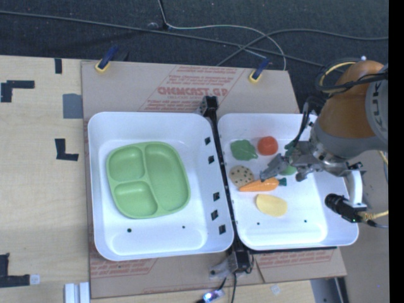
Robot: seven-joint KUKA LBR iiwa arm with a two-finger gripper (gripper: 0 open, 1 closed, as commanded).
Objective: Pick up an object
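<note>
the two dark fingers of the gripper [276, 168] point down just above the orange toy carrot [259, 185]; i cannot tell if they are spread or pressed together. the carrot lies in the right white bin [315, 229], between a round spotted cookie [240, 174] and a yellow lump [271, 204]. it looks light, hard and slippery plastic, so grabbing across its thick middle seems best.

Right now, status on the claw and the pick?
Claw low in right bin, over the carrot; grip state unclear. Nothing seen held. Cookie, green piece, tomato crowd close; yellow piece just below.
</note>
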